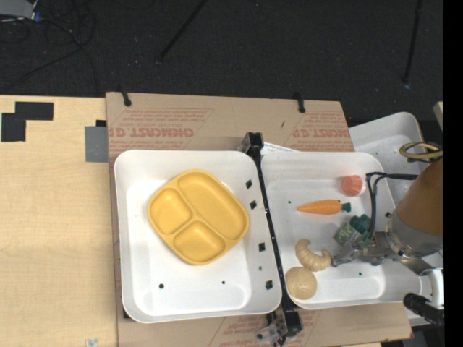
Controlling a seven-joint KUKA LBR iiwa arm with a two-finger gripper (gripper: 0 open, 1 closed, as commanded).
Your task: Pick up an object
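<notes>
One croissant [312, 255] lies just left of the pincer [346, 254] (grip state unclear), long axis slanting toward it

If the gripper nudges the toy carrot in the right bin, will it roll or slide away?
The carrot lies flat on the right bin floor, apart from the pink ball. Its tapered, rounded body would probably roll in an arc rather than straight. It looks like smooth plastic, likely light and slippery, so a side push may skid it. The gripper sits below it, near the croissant.
</notes>
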